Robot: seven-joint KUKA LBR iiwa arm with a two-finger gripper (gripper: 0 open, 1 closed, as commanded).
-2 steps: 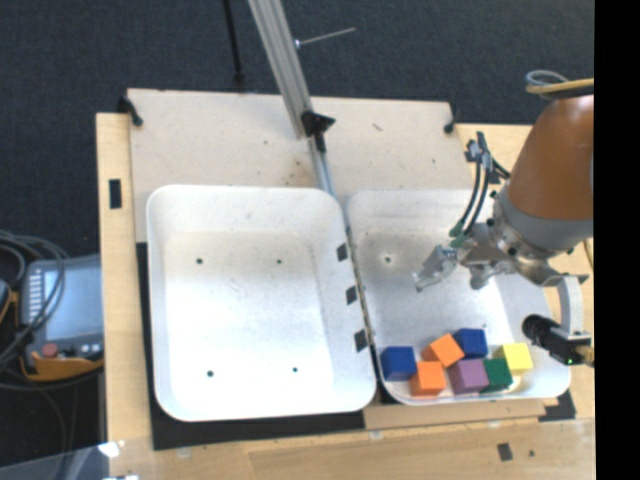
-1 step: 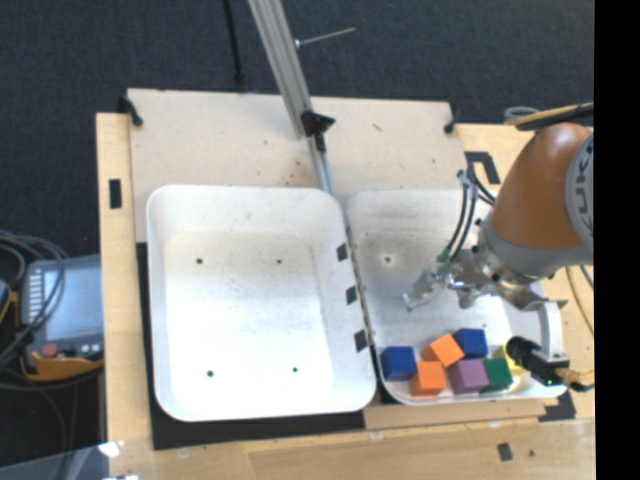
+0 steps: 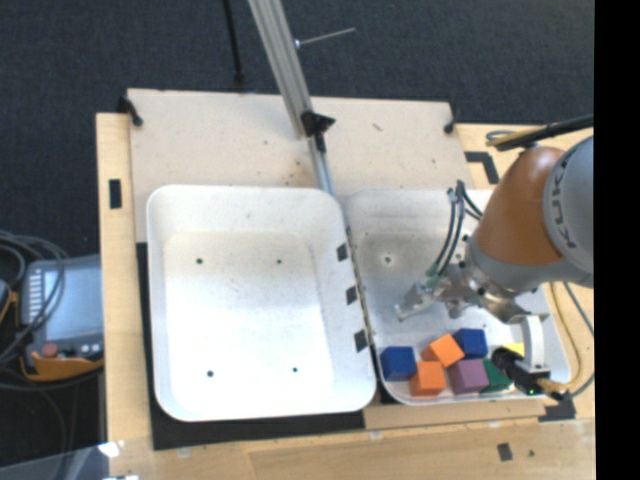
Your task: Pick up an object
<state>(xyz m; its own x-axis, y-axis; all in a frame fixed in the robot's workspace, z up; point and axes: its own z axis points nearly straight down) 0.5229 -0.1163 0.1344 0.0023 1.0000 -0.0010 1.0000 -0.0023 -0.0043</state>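
The claw (image 3: 412, 304) hangs low over the right bin (image 3: 400, 233), above bare floor just beyond the blocks. It points toward the bin's left wall, and nothing shows in its grip. Nearest, along the bin's front wall, lie a blue block (image 3: 398, 361), an orange block (image 3: 430, 377), a purple block (image 3: 467, 375) and a green block (image 3: 497, 379). The last three are packed touching, and the blue one sits just beside them. Right behind that row, a second orange block (image 3: 447, 349) and a second blue block (image 3: 470, 343) press against each other. Any of these would serve as the pick, and all lie nearer than the claw and slightly to its right. The crowding looks like the main risk. A descent into the pack could land on top of a block or wedge between two, pushing them aside instead of closing on one. The wall close behind the front row leaves little room for a grip there. The lone blue block at the left end seems the safest target. A closure where the claw hangs now would likely catch nothing. Whether the claw is wide or narrow I cannot tell, as its tip is a grey blur against the white floor. Farther left, the left bin (image 3: 250, 288) shares a wall with the right one. Beyond both, the table (image 3: 200, 138) carries a slanted metal post (image 3: 280, 48).
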